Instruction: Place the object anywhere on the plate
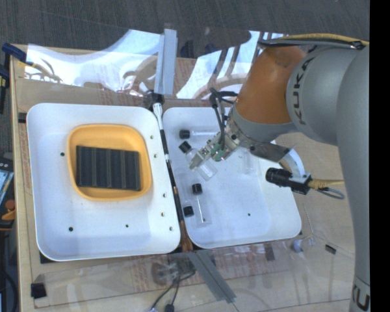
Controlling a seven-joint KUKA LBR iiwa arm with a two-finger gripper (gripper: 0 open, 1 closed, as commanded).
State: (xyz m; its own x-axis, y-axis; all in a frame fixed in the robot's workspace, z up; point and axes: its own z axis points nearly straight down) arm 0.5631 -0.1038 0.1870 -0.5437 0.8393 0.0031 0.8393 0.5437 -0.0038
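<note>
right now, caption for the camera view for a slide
KUKA arm lowers its tool into the right bin among small black parts; yellow plate waits in the left bin.

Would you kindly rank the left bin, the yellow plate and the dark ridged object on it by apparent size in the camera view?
1. Left bin, largest.
2. Yellow plate, lying inside that bin.
3. Dark ridged object, smallest, resting within the plate's rim.
Each lies inside the one before, so the order is sure.

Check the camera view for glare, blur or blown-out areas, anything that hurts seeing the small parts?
Camera view: glare on the crinkled clear sheeting behind the bins; the right bin floor is bright and low in contrast, so the small dark parts stand out but the hand looks soft; the yellow plate is evenly lit.
</note>
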